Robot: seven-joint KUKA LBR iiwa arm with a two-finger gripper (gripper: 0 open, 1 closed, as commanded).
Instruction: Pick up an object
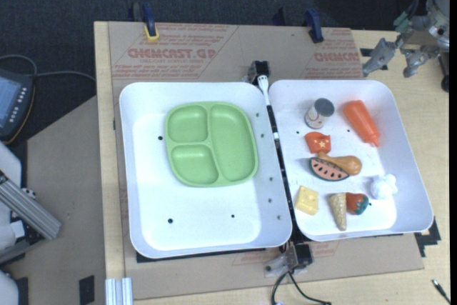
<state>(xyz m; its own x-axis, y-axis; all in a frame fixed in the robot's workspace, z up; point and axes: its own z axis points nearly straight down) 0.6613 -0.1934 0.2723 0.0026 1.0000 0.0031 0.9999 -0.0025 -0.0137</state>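
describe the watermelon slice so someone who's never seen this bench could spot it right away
Look in the right white bin, near its middle. The watermelon slice lies flat just below a small red piece. It alone is a dark-rimmed red wedge with black seeds.

The arm is cut off by the right picture edge; only the tool (397, 59) and wrist are in frame. The small item (357, 203) beside the cone (338, 211) is too small to identify. The tabletop (107, 175) front edge is cut off by the bottom edge.
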